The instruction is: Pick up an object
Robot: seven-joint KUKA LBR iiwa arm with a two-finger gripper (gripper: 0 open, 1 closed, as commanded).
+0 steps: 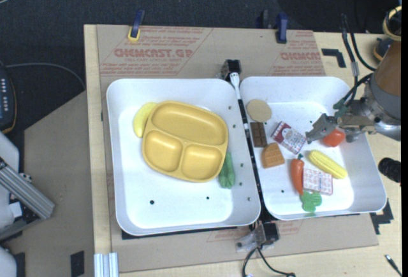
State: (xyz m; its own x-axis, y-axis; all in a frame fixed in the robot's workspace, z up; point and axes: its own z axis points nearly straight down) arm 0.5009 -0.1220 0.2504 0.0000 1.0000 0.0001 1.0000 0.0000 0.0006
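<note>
My gripper [320,128] hangs low over the right side of the right bin [363,188], coming in from the right. A small red-orange round object [334,138] lies right under its lower edge, partly covered by it. Just left of the gripper is a red and white packet [290,138]. Below it lie a yellow corn-like piece [327,164], an orange carrot [298,174] and a pink and white packet [317,181]. I see nothing lifted off the bin floor.
The right bin also holds a tan disc [259,109], a brown bar [258,134], a tan wedge [273,156] and a green piece [310,200]. In the left bin [127,199] are a yellow divided plate [185,141], a yellow banana [143,118] and a green item [226,171].
</note>
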